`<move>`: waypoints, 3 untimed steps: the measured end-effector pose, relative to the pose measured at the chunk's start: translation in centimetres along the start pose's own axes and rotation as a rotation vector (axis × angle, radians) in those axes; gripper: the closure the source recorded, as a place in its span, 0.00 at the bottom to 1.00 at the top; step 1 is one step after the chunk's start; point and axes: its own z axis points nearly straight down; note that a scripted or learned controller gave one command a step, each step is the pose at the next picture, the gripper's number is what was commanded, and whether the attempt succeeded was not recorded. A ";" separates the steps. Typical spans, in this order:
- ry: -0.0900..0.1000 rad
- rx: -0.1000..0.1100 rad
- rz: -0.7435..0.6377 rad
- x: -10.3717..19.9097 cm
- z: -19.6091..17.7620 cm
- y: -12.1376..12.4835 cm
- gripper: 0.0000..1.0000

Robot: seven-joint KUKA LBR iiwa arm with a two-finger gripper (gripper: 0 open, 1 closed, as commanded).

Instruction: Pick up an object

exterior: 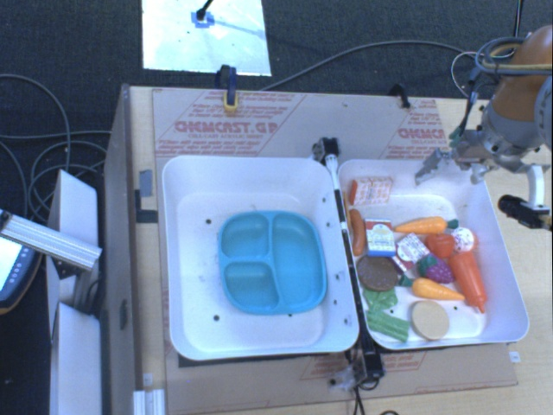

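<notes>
Presently listed: toy food pile (419, 271) (carrots, grapes, cookie, cartons), heaped in right bin (501, 275). Gripper (451, 168) hovers above that bin's far rim, fingers spread, holding nothing, well apart from the pile. Left bin (186, 232) holds a blue divided tray (272, 262).

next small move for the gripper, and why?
Probably lower toward the toy food: the gripper, fingers spread, sits over the right bin's back rim with nothing between them. The carrot lies nearest, just in front of it.
</notes>
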 end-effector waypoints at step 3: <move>-0.001 -0.001 0.000 4.7 5.5 -4.9 1.00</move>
